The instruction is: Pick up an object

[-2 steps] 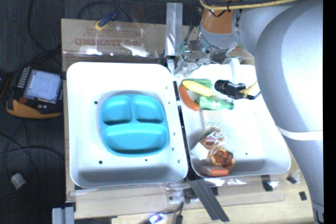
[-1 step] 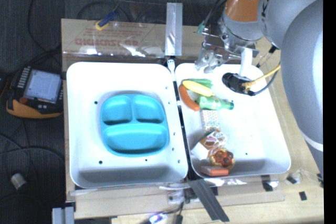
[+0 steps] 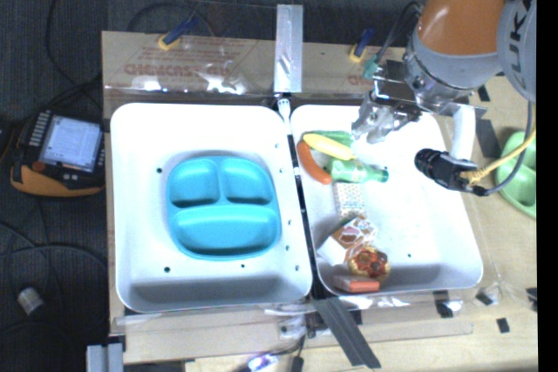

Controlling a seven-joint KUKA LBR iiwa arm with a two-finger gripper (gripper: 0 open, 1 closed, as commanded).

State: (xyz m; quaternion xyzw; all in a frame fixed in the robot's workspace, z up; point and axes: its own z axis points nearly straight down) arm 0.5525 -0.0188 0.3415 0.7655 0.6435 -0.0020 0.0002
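Observation:
My gripper [image 3: 377, 125] hangs over the back of the right bin [image 3: 436, 226], just right of a yellow banana-like piece [image 3: 326, 144]. Below the banana lie an orange carrot-shaped piece [image 3: 312, 161] and a green bottle-like item [image 3: 359, 173]. A clear speckled packet [image 3: 350, 198] lies under those. Toward the front of the bin sit a brown-and-white snack piece [image 3: 352, 233], a pizza-like toy [image 3: 366, 260] and a small red piece [image 3: 357, 284]. Nothing shows between the fingers, and they look close together.
The left bin [image 3: 139, 274] holds a blue divided tray [image 3: 223, 205]. A black cylindrical part [image 3: 440, 166] of the arm reaches over the right bin's right side. A handheld screen device [image 3: 65, 148] lies left of the bench, and a green object [image 3: 527, 179] sits at the right.

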